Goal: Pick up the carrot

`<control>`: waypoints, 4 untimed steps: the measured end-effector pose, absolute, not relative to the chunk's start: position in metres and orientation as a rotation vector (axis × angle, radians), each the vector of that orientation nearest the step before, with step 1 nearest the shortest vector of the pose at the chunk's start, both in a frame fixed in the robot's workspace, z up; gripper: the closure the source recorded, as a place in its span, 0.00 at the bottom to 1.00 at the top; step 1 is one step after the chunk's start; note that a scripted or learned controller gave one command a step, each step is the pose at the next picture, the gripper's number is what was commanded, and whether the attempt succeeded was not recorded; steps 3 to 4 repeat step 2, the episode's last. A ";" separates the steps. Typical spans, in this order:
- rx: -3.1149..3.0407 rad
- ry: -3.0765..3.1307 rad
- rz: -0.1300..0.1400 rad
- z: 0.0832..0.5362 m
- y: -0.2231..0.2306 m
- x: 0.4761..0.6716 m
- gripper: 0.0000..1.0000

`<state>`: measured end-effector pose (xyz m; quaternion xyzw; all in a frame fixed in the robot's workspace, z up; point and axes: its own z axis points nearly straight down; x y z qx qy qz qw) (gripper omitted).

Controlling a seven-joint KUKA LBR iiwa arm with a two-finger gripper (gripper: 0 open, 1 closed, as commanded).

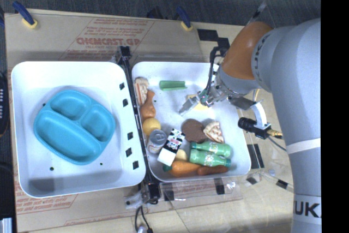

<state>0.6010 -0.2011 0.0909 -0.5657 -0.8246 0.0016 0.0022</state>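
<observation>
The carrot [183, 168] is orange and lies along the front wall of the right bin [163, 71], below two green bottles [210, 153]. My gripper [192, 102] hangs low over the middle of that bin, well behind the carrot and apart from it, with a brown round cookie [192, 129] between the two. Nothing shows in the gripper. The grey arm with its orange band [242, 54] reaches in from the right and hides the bin's right rear corner.
The right bin also holds a green stick [172, 84], a drumstick [148, 102], a yellow fruit [151, 126], a can [157, 140], a cow-patterned carton [174, 141], a white block [167, 157] and a pizza slice [214, 131]. A blue divided plate [74, 125] lies in the left bin [27, 76].
</observation>
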 end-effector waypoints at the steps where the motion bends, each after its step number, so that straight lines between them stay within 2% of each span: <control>1: -1.973 -2.440 0.001 0.093 -0.138 0.646 0.00; 2: -1.866 -2.542 0.002 0.227 -0.215 0.610 0.00; 4: -1.866 -2.542 0.002 0.227 -0.215 0.610 0.00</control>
